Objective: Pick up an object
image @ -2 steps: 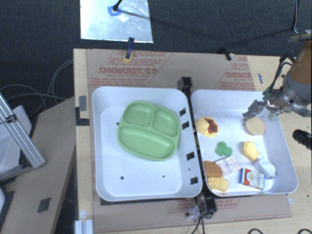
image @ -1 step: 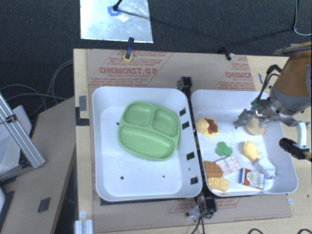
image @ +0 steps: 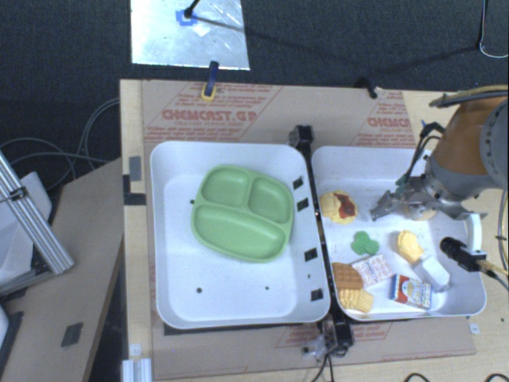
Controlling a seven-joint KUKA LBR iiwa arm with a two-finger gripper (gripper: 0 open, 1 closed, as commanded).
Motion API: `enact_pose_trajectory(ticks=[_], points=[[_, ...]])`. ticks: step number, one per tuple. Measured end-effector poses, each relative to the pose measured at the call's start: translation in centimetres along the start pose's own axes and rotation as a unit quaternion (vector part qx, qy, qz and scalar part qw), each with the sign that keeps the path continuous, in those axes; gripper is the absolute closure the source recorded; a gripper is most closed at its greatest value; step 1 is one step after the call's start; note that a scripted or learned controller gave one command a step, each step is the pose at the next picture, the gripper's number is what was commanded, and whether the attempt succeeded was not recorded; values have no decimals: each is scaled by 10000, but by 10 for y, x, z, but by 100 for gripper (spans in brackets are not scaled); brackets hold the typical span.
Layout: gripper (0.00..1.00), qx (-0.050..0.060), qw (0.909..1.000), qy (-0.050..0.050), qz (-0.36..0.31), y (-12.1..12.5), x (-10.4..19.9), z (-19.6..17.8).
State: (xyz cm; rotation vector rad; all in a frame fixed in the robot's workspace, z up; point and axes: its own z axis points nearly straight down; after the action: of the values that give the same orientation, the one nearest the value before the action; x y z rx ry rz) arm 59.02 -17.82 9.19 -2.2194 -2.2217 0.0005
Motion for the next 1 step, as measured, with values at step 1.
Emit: enact_pose_trajectory(ticks=[1], points=[[100, -30, 10000, -9, 1, 1, -1, -14]])
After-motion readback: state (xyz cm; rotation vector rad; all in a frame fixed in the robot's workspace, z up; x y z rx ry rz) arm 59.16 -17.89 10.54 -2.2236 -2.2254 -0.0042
